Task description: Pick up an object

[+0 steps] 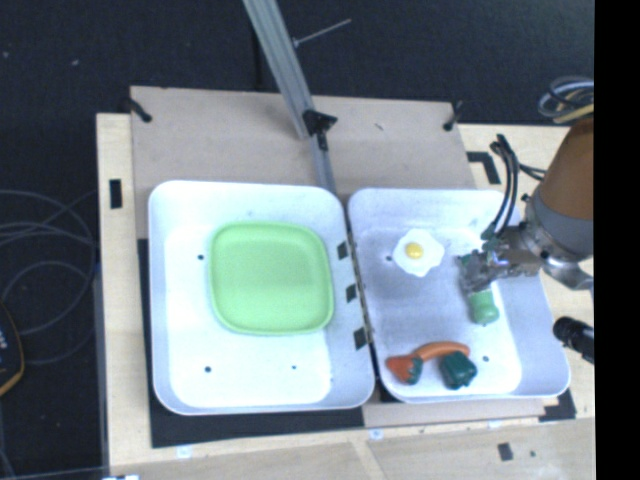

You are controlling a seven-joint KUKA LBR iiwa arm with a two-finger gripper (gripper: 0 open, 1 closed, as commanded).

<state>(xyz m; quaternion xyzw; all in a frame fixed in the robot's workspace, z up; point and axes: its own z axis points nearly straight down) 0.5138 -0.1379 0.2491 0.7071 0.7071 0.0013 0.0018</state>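
My gripper (478,273) hangs low over the right side of the right bin (400,213), directly above a light green object (484,306) that lies just below its tip. A fried egg toy (417,253) lies to the gripper's left, apart from it. Near the bin's front lie an orange-red carrot-like toy (428,356) and a dark green toy (459,370), side by side. Nothing shows between the fingers.
The left bin (170,268) holds a light green square plate (271,277). A grey metal pole (283,53) slants from the top down to the divide between the bins. The arm's orange band (572,173) and cables stand at the right edge.
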